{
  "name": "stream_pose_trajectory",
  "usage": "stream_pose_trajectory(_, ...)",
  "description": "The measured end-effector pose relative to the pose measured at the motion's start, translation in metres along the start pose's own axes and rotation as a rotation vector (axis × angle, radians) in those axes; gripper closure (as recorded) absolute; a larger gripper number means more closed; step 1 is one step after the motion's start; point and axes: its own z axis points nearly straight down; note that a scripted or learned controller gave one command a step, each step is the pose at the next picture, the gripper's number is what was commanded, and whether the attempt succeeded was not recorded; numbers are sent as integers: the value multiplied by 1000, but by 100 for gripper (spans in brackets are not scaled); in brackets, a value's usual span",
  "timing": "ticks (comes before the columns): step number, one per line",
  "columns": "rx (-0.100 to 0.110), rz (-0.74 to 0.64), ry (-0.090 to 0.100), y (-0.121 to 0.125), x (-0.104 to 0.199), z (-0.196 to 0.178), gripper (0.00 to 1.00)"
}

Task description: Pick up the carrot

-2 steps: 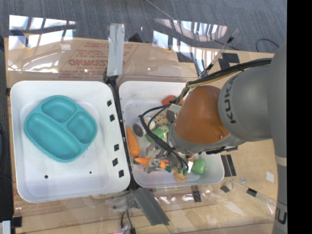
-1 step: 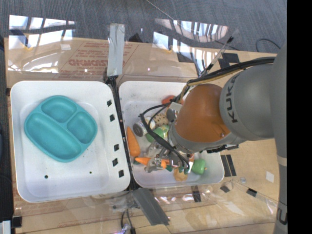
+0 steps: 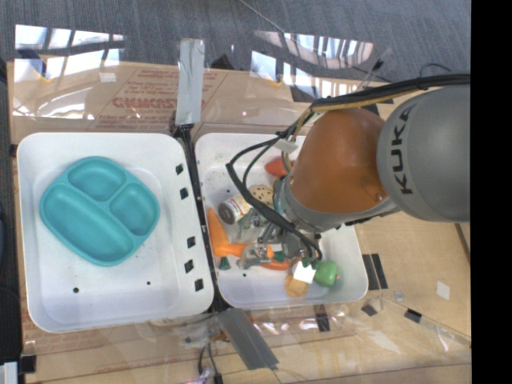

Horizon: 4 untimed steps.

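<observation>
We see two shallow white plastic bins side by side on a bench lined with brown cardboard under a glossy clear sheet that mirrors bright window shapes; grey ribbed flooring lies beyond. The left bin (image 3: 48, 294) holds one smooth teal plate (image 3: 100, 208), rounded and split into three compartments. The right bin (image 3: 352, 282) holds a cluster of small toy-like items: the carrot (image 3: 218, 234), a slim orange taper, lies against the bin's left wall near the dividing rim, its lower end beside a small dark green piece. Close by we count one small metal can (image 3: 233, 210) with a pale label, one speckled beige round cookie (image 3: 260, 193), one red piece (image 3: 276, 167) partly hidden by the arm, and one green apple-like shape (image 3: 326, 274) by a white and tan block (image 3: 302, 277). The arm's glossy orange band and matte grey casing hang over this bin, black cables looping around. The gripper (image 3: 268, 246) sits low amid the clutter just right of the carrot; we cannot tell how its claw is set.
</observation>
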Motion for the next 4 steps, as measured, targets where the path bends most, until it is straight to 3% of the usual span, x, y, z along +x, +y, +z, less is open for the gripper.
stream_pose_trajectory(1, 0, -295, 1, -33, -13, -42, 100)
stream_pose_trajectory(2, -1, -38, 9, -55, -55, 41, 100)
stream_pose_trajectory(3, -1, -39, 6, -55, -55, 40, 0)
stream_pose_trajectory(4, -1, 62, 3, -36, -23, 102, 0)
